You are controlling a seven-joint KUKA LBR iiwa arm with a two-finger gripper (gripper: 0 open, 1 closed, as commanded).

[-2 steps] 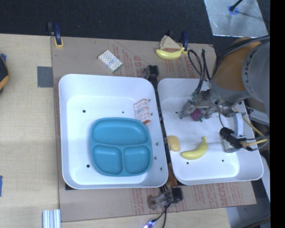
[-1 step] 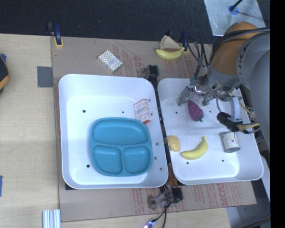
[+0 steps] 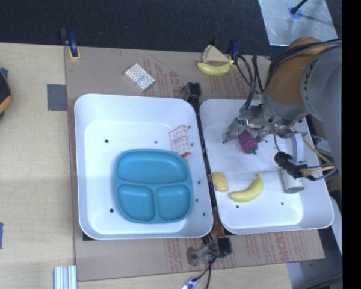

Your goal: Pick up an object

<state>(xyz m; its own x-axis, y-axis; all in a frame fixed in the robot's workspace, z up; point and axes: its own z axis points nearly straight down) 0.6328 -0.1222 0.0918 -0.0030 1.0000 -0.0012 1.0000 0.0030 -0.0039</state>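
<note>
Nearest you, below the jaws in the view and well apart from them, a yellow banana [image 3: 248, 189] lies in the right bin [image 3: 313, 215], with a short piece of corn cob [image 3: 219, 181] just left of it by the bin wall. You see the gripper [image 3: 248, 135] low over the right bin's upper part, fingers [image 3: 233, 131] spread apart, and a purple, grape-like object [image 3: 248, 141] sitting right at the jaws; you cannot tell whether they grip it. Far to the jaws' left, the left bin [image 3: 87, 161] holds a blue divided plate [image 3: 153, 184] and a small red-and-white packet [image 3: 180, 139]. Beyond the jaws, past the bins, a second banana [image 3: 214, 68] rests on the bench.
</note>
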